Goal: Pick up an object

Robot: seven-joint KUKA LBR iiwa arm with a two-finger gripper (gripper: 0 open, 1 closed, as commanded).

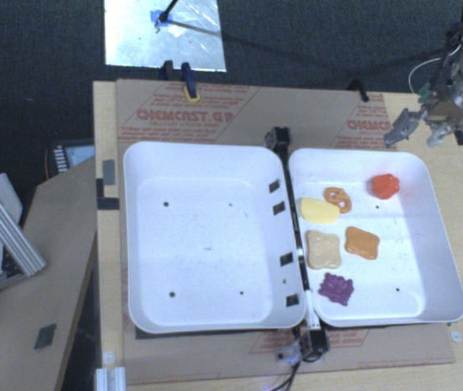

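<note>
I judge nothing picked yet: my pincer (417, 131) hangs spread and holding nothing above the right white bin's (438, 243) far rim. Nearest below it sits the round red plastic piece (385, 186); grasp and lift remain.

Left bin (207, 235) bare, wide open. Right bin (414, 283): food toys crowd its left-centre. Room along the right wall & near corner.
</note>
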